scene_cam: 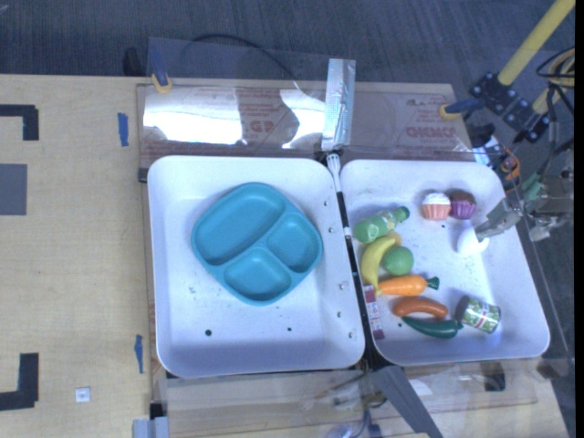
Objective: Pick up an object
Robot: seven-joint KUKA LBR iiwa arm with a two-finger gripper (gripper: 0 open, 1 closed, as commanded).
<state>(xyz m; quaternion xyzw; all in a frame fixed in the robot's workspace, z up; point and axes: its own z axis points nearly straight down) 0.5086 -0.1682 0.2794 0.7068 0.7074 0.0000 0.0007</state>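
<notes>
My hand (493, 226) at rt bin's (538, 331) rt edge, can't tell its state. Lt bin (173, 336): 1 blue tray (257, 243), open room around. Rt bin: 1 banana (374, 255), 1 carrot (403, 286), 1 can (479, 316).

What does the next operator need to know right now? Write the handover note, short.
Gripper: at the right bin's right edge, near the top; nothing seen between its fingers, open or shut unclear.
Left bin: the blue divided plate.
Right bin: cupcake and a purple piece at the top; green bottle, banana, a green ball, carrot, a red piece on a dark green vegetable, and a can lower down.
Done: nothing picked yet.
Left: grasp and lift one object; the cupcake and purple piece are nearest.
</notes>
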